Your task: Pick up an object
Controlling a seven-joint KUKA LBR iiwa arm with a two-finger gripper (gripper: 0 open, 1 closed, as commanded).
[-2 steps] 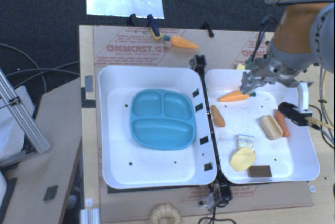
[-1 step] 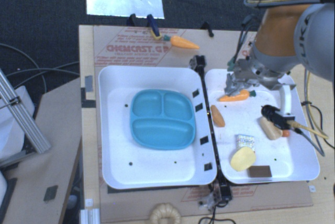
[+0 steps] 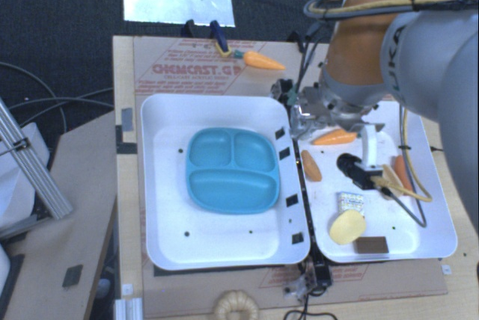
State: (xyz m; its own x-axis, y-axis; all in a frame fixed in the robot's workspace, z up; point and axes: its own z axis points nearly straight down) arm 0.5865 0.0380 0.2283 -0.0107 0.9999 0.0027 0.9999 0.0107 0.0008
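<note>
Orange carrot-shaped toy (image 3: pixel 334 137) lies just below claw (image 3: pixel 308 115), long axis left-right across right bin; claw state unclear.

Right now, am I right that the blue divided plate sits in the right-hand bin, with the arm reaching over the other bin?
Not quite: the camera view shows the blue divided plate in the left-hand bin. The arm reaches over the right-hand bin, which holds the small food items.
</note>
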